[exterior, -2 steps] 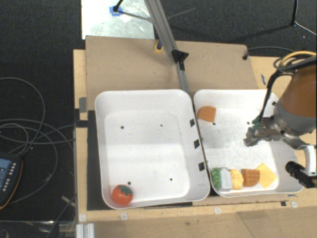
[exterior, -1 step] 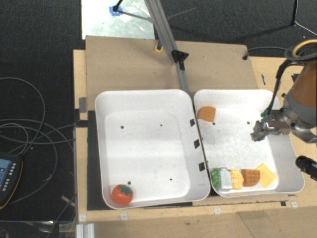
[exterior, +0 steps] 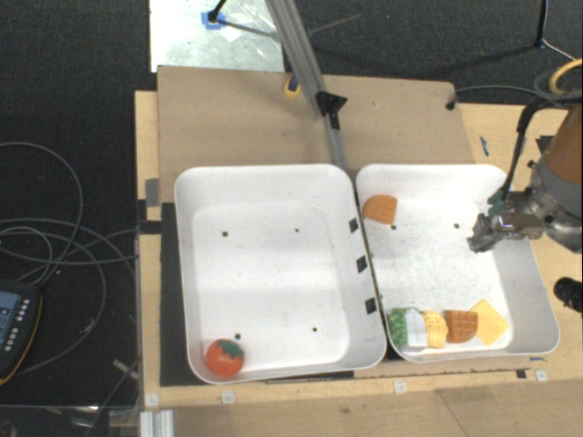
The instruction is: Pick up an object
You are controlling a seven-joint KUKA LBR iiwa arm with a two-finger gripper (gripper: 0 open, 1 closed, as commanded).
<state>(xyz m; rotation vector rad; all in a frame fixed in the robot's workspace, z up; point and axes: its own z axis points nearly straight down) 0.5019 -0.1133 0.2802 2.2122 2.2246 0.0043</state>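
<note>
Bench with two white bins point(exterior: 273, 176). The gripper point(exterior: 483, 237), its grasp state indiscernible, hovers over the right bin's right side; the toy foods point(exterior: 446, 326) lie along its near edge, so centre above one before descending

Grey arm point(exterior: 557, 209), orange band above wrist, dark metallic pincer point(exterior: 481, 237), black cable.

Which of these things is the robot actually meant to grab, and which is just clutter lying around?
For the job:
tomato, left bin
orange piece, right bin
green-and-white piece, corn, waffle, yellow wedge, in a row along the right bin's near edge
claw

Just lying about:
cables
handheld controller
tripod leg
</note>
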